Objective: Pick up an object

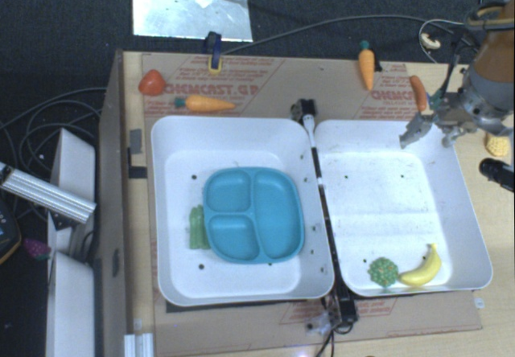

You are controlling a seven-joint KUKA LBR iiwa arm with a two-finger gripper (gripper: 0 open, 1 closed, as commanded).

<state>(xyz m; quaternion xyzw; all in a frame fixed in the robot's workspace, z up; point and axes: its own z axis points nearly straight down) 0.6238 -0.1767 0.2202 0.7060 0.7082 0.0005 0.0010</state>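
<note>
My gripper [430, 132] hangs over the far right corner of the right bin [402, 186], well above its floor. Its fingers are spread open and hold nothing. A yellow banana [422, 268] and a green broccoli piece [384, 271] lie side by side at the near edge of the right bin, far from the gripper. In the left bin [173, 186] sits a blue divided plate [252, 215], and a green object [197, 228] lies against the plate's left side.
On the cardboard behind the bins lie a red tomato [151, 83], an orange carrot [209, 104], a second carrot [367, 67] and a third [418, 92] near the arm. A blue-and-yellow clamp [214, 52] stands at the back edge.
</note>
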